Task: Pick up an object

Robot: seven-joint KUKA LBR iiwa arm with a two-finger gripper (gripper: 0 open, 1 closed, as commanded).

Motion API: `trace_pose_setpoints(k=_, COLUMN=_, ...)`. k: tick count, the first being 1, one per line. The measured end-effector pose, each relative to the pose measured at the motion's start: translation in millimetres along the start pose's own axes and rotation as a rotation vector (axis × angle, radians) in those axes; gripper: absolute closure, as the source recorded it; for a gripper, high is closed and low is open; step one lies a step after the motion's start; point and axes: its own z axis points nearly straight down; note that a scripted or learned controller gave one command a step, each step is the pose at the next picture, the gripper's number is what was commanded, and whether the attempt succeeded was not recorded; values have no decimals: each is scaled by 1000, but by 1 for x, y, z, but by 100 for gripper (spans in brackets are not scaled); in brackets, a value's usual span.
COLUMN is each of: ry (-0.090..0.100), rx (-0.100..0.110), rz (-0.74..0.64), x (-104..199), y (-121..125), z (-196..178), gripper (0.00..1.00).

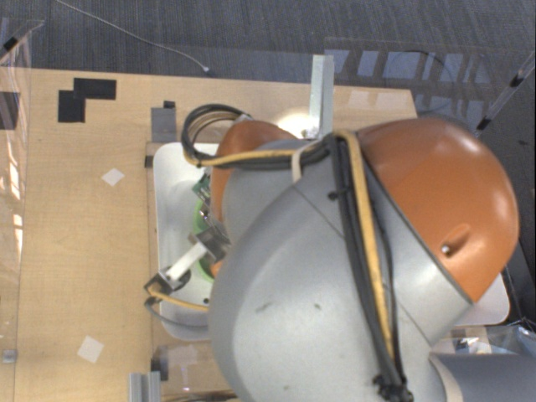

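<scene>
Arm point(293, 308) casing, grey with a broad orange band point(444, 199), bulks across the middle and right of the view. It reaches over the left bin point(167, 182) and covers most of it. Under its leading edge a small grey part of the gripper point(211, 241) pokes out low inside that bin. The rest of it is hidden beneath the arm, so whether it is released or clenched cannot be told. A green object point(200, 217) lies in the left bin just beside that grey part, on the side toward the top of the view, and is itself mostly covered by the arm. Whether the two touch cannot be told, and any label on the object is too small to read. A corner of the right bin point(501, 306) peeks out from under the arm at the right. The wooden bench point(84, 249) carries a black stepped patch point(84, 99) near its upper left corner and two small white squares point(111, 176), one beside the bin and one point(90, 348) lower down. No writing on them can be made out.
</scene>
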Motion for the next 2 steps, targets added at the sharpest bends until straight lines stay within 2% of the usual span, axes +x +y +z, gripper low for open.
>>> trace_pose_setpoints(k=2, ry=8, rx=5, rz=479, x=15, y=4, z=1, gripper=100)
